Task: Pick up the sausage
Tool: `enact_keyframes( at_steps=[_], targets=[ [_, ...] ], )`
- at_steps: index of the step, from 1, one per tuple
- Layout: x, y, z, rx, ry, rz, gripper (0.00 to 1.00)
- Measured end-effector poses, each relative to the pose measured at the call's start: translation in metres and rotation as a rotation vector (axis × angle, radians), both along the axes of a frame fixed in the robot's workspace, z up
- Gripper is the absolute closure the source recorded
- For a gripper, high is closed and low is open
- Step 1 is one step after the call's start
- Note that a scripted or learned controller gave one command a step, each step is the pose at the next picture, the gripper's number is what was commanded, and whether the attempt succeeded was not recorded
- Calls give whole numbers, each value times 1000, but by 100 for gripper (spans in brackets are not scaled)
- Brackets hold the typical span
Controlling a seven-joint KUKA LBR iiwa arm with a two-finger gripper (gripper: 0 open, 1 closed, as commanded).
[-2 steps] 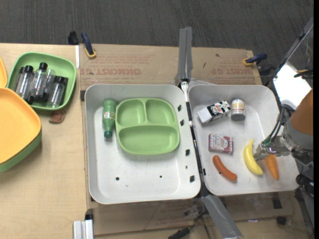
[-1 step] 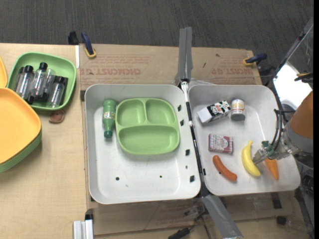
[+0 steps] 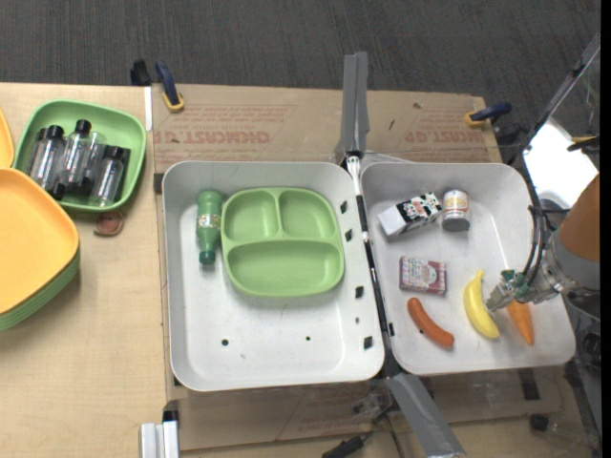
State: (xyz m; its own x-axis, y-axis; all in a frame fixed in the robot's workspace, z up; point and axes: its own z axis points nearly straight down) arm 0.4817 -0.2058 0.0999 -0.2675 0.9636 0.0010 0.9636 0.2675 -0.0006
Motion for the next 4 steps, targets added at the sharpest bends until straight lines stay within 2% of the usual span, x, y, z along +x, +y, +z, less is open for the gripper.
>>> enact_keyframes(
  at_steps=[1,2,3,4],
  targets=[
    [10,-9,-8,11,3,-117,100],
    [-4,40,12,0,1,-89,100],
    [50,46,-9,-3,3,-574,100],
    [1,29,-9,-1,3,-392,100]
  ],
)
